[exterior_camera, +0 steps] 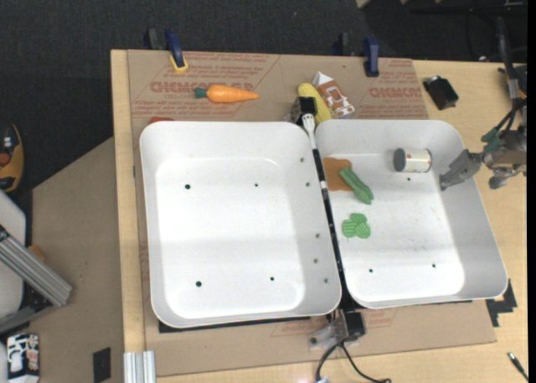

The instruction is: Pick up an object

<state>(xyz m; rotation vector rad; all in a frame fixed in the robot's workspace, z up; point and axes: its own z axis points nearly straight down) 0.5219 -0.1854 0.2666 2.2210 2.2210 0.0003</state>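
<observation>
1. Far left: left bin point(159, 205), white and shallow, on a cardboard sheet point(377, 96) clamped to the bench.
2. Behind that bin, on the cardboard: toy carrot point(226, 95), lying flat, tip pointing right.
3. Near the rear junction of the two bins: yellow toy point(311, 95) and an orange-and-white packet point(336, 101), touching each other, outside both bins.
4. Inside the right bin point(469, 272), close to its left wall: brown flat piece point(332, 173) with a green pod point(357, 185) lying slantwise, partly over it.
5. Just in front of those, apart from them: green lump point(357, 226) on the bin floor.
6. Toward the rear right of the same bin: small cylinder point(412, 159), grey at one end and pale at the other, on its side.
7. At the right rim of that bin: gripper point(456, 173), grey, near the cylinder but not touching it; nothing between the fingers; spread or pressed together cannot be told.
</observation>
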